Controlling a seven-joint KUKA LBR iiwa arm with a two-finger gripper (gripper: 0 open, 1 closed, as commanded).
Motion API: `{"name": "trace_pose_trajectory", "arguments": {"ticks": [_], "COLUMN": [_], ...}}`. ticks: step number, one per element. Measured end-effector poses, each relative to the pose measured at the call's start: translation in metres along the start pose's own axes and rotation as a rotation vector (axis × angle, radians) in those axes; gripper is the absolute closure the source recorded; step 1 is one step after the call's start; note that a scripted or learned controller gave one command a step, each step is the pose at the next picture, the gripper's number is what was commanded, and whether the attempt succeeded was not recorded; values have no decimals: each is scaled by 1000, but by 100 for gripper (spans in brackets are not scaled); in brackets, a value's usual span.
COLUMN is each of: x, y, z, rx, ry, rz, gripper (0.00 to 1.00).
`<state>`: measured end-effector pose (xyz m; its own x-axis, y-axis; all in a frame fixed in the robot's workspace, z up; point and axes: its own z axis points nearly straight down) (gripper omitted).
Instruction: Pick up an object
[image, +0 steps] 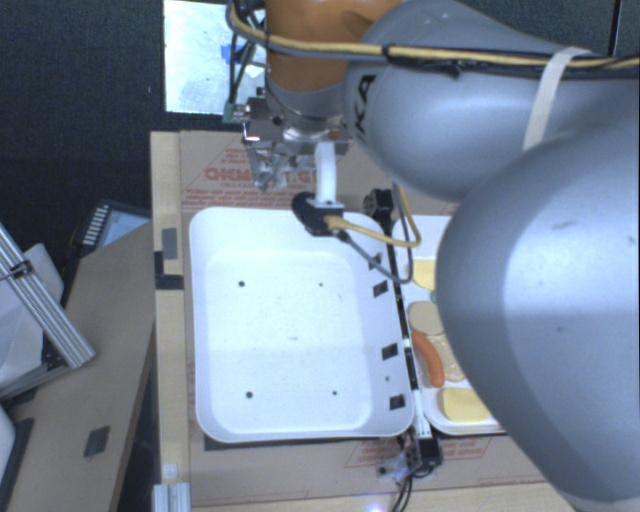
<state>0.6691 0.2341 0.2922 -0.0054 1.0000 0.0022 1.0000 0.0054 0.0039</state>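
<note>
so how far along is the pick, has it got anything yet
Nothing looks picked yet. The gripper sits above the far edge of the left bin, over the cardboard, with no object visible at it. In hand: the arm is reaching across from the right. Left: the objects, an orange sausage-like piece and yellow pieces, lie in the right bin, largely hidden by the arm, so a grasp is yet to happen.

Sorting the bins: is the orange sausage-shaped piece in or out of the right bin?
In: the orange piece lies inside the right bin, beside its left wall.
</note>
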Motion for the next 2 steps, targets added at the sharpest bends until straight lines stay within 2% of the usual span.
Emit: {"name": "trace_pose_trajectory", "arguments": {"ticks": [2], "x": [0], "y": [0], "z": [-13], "rx": [2], "ry": [-2], "rz": [-1], "gripper": [100]}}
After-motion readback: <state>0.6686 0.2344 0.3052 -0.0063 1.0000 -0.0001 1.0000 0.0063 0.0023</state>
